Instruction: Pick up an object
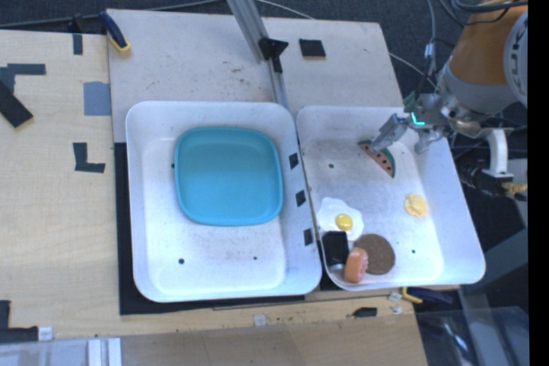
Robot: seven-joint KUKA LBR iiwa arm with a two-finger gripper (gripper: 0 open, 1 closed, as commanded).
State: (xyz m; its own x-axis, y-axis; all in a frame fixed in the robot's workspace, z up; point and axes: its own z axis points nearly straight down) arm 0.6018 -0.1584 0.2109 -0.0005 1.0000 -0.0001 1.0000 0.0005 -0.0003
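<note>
Gripper [403, 133] low over right bin [446, 184], fingers spread, nothing between them. Watermelon slice [381, 159] just below-left of fingertips, contact unclear. Yellow piece [416, 205] further below. Fried egg [341, 219], brown disc [375, 255], sausage [354, 267] well below-left. Blue plate [228, 176] far left, in left bin [146, 184].

You look down at a slant from a fixed camera above two shallow white plastic bins [146, 210]; the grey, orange-banded arm [485, 47] enters right.
</note>
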